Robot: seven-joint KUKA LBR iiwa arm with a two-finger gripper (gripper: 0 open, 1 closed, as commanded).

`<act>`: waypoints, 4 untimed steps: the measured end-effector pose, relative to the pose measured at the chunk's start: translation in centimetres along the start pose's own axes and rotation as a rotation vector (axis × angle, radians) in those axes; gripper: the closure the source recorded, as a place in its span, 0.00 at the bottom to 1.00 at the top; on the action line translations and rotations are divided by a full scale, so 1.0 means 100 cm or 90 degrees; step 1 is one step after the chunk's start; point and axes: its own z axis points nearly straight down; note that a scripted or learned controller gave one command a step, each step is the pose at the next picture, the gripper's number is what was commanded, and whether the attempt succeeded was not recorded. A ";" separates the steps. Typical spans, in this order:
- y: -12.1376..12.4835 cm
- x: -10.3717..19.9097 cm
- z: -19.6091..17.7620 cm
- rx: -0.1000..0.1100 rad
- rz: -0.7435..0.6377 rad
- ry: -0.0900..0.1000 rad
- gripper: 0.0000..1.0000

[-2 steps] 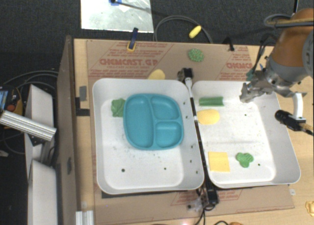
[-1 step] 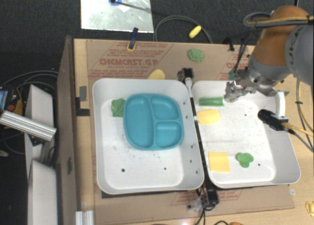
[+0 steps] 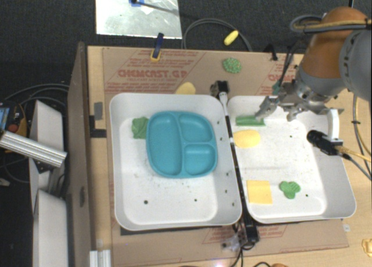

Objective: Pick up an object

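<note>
Yellow square block nearest camera in right bin; green broccoli piece beside it; gripper at bin's far edge, fingers spread, near green bar

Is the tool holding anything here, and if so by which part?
Cannot be told. The tool sits low over the right bin, close to the flat green piece, but no object visibly sits in it.

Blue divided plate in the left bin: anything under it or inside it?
The blue divided plate shows three compartments with nothing in them. A green leafy piece pokes out at its left edge, partly tucked beneath. The left bin floor under the plate is covered, so unknown.
</note>
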 end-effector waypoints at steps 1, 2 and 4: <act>0.014 0.012 0.086 0.002 -0.001 0.000 0.00; 0.021 0.006 0.108 0.001 0.001 -0.001 0.00; 0.020 0.002 0.107 -0.001 0.001 0.000 0.00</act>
